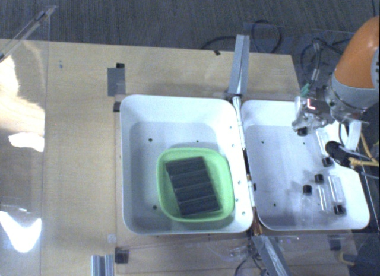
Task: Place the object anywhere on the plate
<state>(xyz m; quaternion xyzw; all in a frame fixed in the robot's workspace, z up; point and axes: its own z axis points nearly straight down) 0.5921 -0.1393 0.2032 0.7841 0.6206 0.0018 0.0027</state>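
Dark ribbed object lying flat on green plate in left bin, judged as placement done. End effector poised above right bin near its far edge, well apart from plate; grip state impossible to tell. Little apparently left beyond pulling clear of counter.

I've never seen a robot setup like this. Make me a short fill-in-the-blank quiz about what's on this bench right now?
1. The green plate sits in the ______ bin as the camera sees it.
2. The dark ridged block lies on the ______.
3. The arm's gripper hangs over the ______ bin.
4. The band above the arm's wrist is ______.

Missing words: left; plate; right; orange
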